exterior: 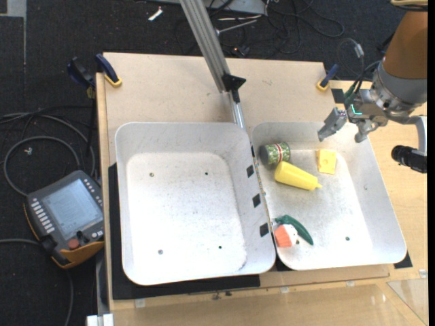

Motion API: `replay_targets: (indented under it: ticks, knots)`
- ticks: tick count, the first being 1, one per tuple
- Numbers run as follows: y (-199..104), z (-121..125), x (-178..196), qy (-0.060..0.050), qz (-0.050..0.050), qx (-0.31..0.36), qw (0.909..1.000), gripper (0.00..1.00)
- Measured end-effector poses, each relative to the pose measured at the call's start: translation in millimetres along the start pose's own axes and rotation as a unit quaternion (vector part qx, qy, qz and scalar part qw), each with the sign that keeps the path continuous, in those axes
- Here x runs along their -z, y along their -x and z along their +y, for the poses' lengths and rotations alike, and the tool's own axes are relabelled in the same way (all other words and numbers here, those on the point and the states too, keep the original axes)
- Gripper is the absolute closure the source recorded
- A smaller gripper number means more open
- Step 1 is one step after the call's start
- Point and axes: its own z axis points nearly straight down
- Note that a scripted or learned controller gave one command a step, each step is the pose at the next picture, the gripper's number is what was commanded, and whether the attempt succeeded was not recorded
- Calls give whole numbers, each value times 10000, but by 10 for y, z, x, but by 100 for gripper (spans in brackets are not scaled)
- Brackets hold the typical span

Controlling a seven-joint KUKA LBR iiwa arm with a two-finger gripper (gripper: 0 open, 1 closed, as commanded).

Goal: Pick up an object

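Note:
The right bin [370,202] holds several objects. A green can [276,153] lies on its side near the bin's back left. Just in front of it lies a yellow bottle-shaped piece [296,176]. A small yellow block [327,161] sits to their right. At the front left of that bin lies an orange and white toy with a green leaf [290,232]. My gripper [346,129] hangs open above the back edge of the right bin, up and right of the yellow block, with nothing between its fingers.
The left bin [180,202] stands beside the right one. A slanted metal pole [207,39] crosses the back of the bench. Clamps [105,70] sit at the bench corners. A teach pendant [64,216] lies on the floor at left.

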Motion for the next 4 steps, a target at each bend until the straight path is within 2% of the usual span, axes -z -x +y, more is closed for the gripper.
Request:
replay_targets:
  ticks: [1, 3, 4]
  knots:
    - [-24, -8, -644, -32, 7, -17, 10000, 0]
    - [-65, 14, -1624, -24, 6, -18, 10000, 0]
    - [-62, 32, -1484, 10, -1, -18, 10000, 100]
